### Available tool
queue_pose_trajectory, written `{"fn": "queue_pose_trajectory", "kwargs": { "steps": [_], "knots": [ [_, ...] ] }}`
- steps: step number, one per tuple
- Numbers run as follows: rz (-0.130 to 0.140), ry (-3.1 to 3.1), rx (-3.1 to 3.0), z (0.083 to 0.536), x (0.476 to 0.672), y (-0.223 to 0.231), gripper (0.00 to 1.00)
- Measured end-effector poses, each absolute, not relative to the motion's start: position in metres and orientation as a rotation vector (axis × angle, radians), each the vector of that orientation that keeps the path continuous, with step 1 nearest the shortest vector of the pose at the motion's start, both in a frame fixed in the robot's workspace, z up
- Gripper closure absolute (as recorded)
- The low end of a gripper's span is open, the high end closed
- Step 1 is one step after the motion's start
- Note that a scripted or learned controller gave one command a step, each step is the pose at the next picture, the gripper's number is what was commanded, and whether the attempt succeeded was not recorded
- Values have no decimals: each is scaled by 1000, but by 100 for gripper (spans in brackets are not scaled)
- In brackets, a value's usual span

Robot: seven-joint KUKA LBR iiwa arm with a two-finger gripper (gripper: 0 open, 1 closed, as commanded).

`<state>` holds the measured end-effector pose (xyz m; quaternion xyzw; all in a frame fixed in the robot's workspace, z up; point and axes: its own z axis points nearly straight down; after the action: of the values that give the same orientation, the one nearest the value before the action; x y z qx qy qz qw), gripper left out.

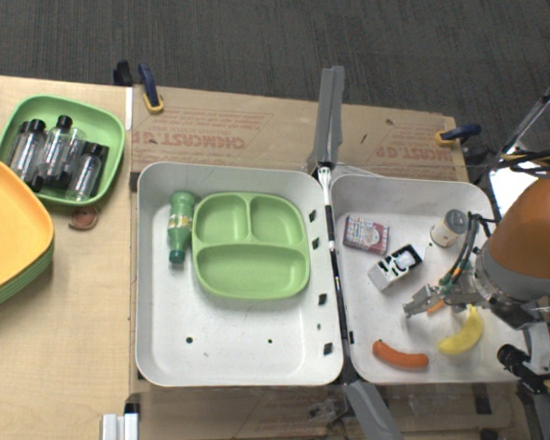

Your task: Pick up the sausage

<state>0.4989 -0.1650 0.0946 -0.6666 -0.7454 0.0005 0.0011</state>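
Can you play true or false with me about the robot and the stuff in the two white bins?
1. The sausage lies in the right bin. True.
2. The gripper holds the sausage. False: it hangs above it, apart.
3. The green divided plate is in the left bin. True.
4. The banana is on the plate. False: it lies in the right bin, near the sausage.

- Green divided plate (251,246) in the left white bin (156,347), green bottle (179,225) just beside its left edge.
- Pink packet (365,233), black-and-white box (395,266), yellow banana (463,333) in the right bin (388,189).
- Green tray (108,134) of dark bottles (58,156) and stacked orange plates (9,240) on the bench at far left.
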Motion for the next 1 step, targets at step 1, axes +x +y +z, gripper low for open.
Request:
{"fn": "queue_pose_trajectory", "kwargs": {
  "steps": [1],
  "knots": [
    [3, -2333, -2099, 103, 499, -166, 100]
  ]
}}
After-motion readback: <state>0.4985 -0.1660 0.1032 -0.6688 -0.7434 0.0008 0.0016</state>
